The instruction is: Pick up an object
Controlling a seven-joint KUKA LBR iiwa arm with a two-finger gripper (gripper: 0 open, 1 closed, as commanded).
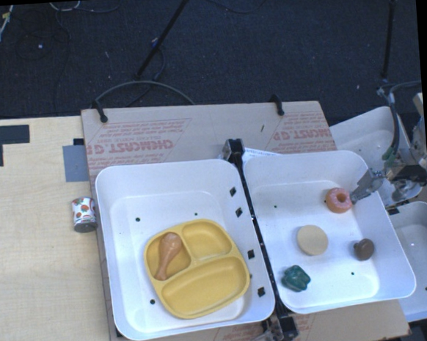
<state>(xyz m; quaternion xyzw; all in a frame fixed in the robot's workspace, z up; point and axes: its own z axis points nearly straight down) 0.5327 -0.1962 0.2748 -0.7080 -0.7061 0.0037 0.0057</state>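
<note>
The right bin [334,300] holds a pink donut [339,199] at its far right, a round beige disc [312,240] in the middle, a small brown piece [364,248] on the right and a green lump [296,278] near the front. My gripper [369,185] reaches in over the bin's right rim. Its tip is right beside the donut, on the donut's right side. Nothing shows held in it.
The left bin [120,195] holds a yellow divided plate [204,288] with a brown drumstick [167,254] in its left compartment. A small patterned can [84,214] lies on the bench left of the bins. A black divider [250,229] runs between the bins.
</note>
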